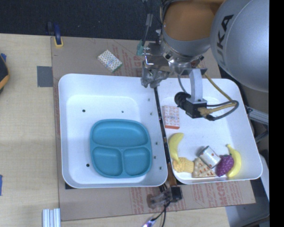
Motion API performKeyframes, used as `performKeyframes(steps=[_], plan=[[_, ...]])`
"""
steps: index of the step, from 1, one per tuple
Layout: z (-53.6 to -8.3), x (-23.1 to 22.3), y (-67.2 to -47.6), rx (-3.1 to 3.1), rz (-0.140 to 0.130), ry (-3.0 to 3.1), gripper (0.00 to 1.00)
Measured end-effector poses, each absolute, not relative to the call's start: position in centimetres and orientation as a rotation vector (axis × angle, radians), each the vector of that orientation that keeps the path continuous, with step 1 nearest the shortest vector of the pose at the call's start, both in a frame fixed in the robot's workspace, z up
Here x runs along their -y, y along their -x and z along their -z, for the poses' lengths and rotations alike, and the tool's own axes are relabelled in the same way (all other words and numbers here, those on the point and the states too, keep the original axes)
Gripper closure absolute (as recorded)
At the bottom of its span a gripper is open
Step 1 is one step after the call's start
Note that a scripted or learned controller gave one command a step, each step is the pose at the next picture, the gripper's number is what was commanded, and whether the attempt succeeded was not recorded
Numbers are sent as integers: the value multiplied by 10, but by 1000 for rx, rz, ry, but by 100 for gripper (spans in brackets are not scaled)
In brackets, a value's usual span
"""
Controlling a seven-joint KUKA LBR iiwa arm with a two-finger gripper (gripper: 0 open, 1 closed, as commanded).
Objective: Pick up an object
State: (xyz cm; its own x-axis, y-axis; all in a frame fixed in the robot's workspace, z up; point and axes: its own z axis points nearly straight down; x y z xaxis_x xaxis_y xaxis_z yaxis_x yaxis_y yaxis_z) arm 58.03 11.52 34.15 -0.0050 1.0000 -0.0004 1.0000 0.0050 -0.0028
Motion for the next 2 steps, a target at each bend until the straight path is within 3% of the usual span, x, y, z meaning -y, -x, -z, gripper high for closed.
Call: performKeyframes(steps=[1,2], plan=[[-247,-42,-591,2224,-7,2217,100],[-213,-15,-576,2224,-6,2217,100]])
